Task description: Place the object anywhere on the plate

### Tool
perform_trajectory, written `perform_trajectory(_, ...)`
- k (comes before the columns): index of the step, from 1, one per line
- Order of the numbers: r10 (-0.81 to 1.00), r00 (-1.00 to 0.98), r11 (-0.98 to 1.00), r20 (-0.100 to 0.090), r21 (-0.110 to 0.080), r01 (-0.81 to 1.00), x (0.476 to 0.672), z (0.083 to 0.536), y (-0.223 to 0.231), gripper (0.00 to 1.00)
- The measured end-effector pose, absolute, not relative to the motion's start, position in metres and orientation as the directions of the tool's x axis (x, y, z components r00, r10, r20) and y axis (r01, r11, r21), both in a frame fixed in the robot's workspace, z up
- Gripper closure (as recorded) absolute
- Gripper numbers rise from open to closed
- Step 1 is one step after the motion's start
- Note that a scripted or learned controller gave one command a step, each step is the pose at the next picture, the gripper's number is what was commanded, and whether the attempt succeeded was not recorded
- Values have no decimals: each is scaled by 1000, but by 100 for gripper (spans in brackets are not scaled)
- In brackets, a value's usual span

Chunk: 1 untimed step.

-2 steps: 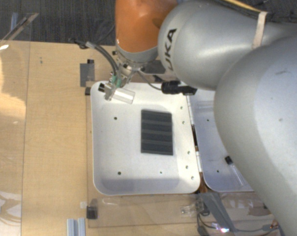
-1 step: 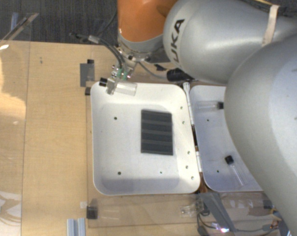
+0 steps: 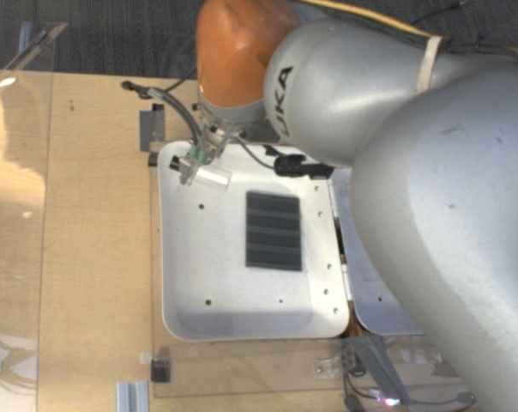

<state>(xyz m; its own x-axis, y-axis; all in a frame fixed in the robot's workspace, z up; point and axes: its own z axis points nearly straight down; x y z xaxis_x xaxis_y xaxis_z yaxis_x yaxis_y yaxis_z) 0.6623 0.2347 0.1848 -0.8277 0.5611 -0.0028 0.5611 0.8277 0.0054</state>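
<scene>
White bin (image 3: pixel 182 307): sitting left of the arm, bearing a dark ridged plate (image 3: pixel 274 230).
Gripper (image 3: pixel 193 163): hovering at the bin's far-left corner; grip impossible to judge.
Object: clear piece (image 3: pixel 210 177) lying beside gripper, off the plate.
Progress: placing remaining.

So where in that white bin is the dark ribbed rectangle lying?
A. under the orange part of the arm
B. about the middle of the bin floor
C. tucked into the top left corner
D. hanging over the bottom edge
B: the dark ribbed rectangle lies flat about mid-floor of the left white bin, away from its walls.
</scene>
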Motion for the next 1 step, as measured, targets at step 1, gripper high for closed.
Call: perform_trajectory(1, 591, -807, 807, -6, 10, 591, 662, 274, 235, 100)
